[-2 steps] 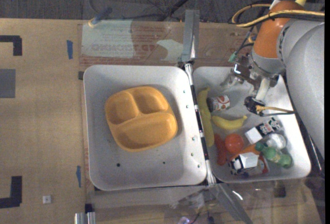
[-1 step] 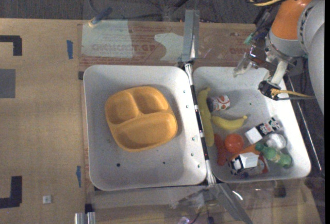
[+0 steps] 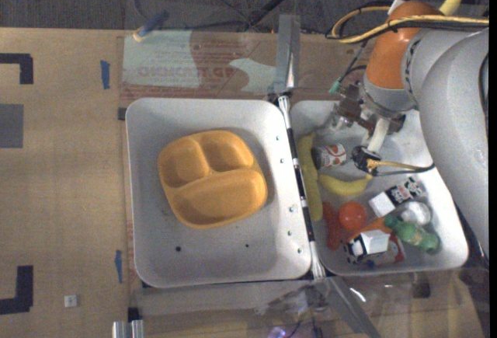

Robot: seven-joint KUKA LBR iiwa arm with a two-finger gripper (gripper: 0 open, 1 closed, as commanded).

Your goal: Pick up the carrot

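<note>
Arm (image 3: 435,80) reaches in from the right, grey with its orange band (image 3: 396,57) above the wrist, and the gripper (image 3: 359,144) hangs low over the back part of the right bin (image 3: 450,251). Whether it is spread or closed I cannot tell; nothing can be seen held in it.

Just beside the gripper, toward the bin's left wall, stands a small can (image 3: 332,155) with a red and white label. Just below the gripper lies a banana (image 3: 344,186), curved, and a second long yellow piece (image 3: 310,181) runs along the left wall of that bin. Farther toward the bin's front edge, well apart from the gripper, lies the carrot (image 3: 332,226), an orange-red shape beside a round orange ball (image 3: 352,214); the two touch or nearly so, and at this blur the carrot's outline is only probably a taper pointing to the front. Right of them sit a white box (image 3: 382,203), a patterned block (image 3: 405,190), a green bottle (image 3: 415,235) and a red and white packet (image 3: 371,245), crowded together.

Far to the gripper's left, in the left bin (image 3: 147,251), a yellow divided plate (image 3: 211,177) rests near the middle.
</note>
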